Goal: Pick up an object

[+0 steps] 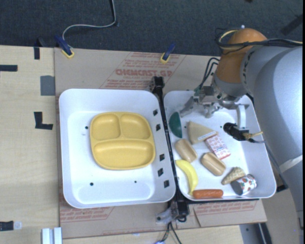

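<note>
my gripper (207, 104): over the far end of the right bin (259, 159), fingers spread wide, nothing between them. items below, lying in that bin: green piece (175, 124), cheese wedge (199, 131), banana (187, 173), sausage (207, 193). left bin (73, 151): yellow divided tray (123, 140).

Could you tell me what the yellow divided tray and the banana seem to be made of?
Yellow divided tray: likely moulded plastic, matte, with an even colour and soft rounded ridges. Banana: probably plastic toy food, smooth and uniformly yellow with a slight sheen; rubber is possible.
</note>
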You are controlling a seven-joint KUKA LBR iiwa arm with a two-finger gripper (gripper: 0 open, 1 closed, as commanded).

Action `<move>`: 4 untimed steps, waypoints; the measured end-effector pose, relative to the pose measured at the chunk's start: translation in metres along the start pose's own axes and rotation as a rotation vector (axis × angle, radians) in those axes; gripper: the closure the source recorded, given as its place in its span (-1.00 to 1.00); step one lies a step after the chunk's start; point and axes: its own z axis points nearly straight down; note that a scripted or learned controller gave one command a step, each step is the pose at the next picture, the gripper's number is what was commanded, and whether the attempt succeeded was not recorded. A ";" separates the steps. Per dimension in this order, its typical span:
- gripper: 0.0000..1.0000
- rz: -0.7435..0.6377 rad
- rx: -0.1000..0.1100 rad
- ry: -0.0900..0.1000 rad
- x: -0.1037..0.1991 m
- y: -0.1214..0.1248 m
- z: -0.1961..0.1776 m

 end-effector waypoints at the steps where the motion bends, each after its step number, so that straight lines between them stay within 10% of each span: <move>1: -1.00 0.000 0.000 0.000 -0.007 0.000 0.000; 2: -1.00 0.001 0.000 0.000 0.015 0.000 0.000; 3: 1.00 0.000 0.001 -0.002 0.014 0.000 -0.010; 4: -1.00 0.000 0.001 -0.002 0.014 0.000 -0.009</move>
